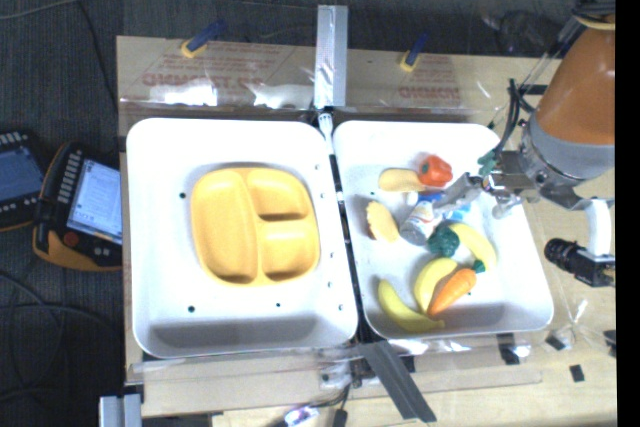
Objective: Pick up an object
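The right bin holds a pile of toy food. A red tomato and a pale yellow piece lie at the back. A grey can with a blue and white label lies in the middle, beside a yellow-orange slice. In front of the can are a green broccoli piece, a banana, an orange carrot on a yellow fruit, and another banana. My gripper reaches in from the right, low over the can's right end, just below the tomato.
The left bin holds a yellow divided tray. A metal post stands behind the wall between the two bins. A handheld pendant lies off the bench to the left.
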You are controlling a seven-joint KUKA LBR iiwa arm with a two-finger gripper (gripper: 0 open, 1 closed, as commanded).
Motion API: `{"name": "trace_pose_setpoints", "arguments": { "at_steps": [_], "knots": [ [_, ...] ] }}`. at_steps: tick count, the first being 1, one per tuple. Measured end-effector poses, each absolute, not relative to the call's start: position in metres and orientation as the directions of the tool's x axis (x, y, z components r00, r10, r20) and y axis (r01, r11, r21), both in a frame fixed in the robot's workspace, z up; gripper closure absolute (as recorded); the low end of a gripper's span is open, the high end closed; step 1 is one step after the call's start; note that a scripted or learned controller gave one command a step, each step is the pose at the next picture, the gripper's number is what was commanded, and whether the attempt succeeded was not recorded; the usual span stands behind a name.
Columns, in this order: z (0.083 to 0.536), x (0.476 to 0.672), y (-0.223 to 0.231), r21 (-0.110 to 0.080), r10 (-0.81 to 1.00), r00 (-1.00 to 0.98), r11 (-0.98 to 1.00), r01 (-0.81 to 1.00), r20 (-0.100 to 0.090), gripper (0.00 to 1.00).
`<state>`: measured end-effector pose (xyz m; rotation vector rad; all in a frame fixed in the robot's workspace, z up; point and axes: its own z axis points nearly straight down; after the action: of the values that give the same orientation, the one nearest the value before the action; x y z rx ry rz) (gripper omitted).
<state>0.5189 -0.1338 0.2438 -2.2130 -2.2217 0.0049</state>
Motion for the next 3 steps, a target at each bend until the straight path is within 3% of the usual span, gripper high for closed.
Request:
{"name": "trace_pose_setpoints", "arguments": {
  "at_steps": [1,2,3],
  "knots": [
    [0.172,0.538,-0.170,-0.005,0.980,-0.197,0.197,0.980,0.003,0.00],
    [0.123,0.573,-0.177,0.020,0.940,-0.342,0.343,0.939,-0.007,0.00],
    [0.134,0.521,-0.149,-0.003,0.859,-0.512,0.512,0.859,0.004,0.00]
  ]
}}
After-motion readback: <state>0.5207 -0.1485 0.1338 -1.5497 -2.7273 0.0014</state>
